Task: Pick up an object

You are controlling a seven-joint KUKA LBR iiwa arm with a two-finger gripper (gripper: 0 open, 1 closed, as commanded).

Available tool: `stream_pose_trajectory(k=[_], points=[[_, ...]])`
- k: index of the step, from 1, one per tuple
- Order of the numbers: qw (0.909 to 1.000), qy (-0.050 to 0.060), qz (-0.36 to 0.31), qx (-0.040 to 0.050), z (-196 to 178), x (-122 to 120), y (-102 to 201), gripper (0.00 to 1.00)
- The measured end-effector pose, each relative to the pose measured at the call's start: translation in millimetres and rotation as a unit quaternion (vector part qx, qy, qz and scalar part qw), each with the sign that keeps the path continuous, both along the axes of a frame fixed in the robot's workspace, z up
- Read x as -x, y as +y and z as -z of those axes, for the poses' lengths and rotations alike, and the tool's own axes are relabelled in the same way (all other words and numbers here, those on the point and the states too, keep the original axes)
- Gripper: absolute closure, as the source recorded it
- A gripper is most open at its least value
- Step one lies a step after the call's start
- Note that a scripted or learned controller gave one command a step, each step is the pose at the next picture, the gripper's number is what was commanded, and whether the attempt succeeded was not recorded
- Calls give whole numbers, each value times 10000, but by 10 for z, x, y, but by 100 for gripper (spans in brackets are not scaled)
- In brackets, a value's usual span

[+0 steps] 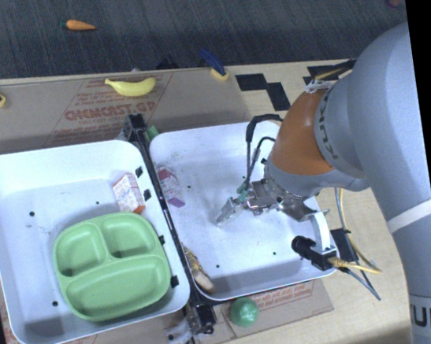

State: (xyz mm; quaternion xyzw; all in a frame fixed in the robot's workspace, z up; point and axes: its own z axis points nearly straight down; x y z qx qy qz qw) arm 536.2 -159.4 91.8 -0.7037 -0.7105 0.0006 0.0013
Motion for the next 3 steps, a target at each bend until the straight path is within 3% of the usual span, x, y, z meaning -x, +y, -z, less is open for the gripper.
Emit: stream_pose_trajectory(k=[1,2,3], points=[[10000,-3,8,2,-2,-584,544,0],[10000,3,-9,-2,-102,-583,542,100],[10000,-24,28,11,-1294,-283,401,100]])
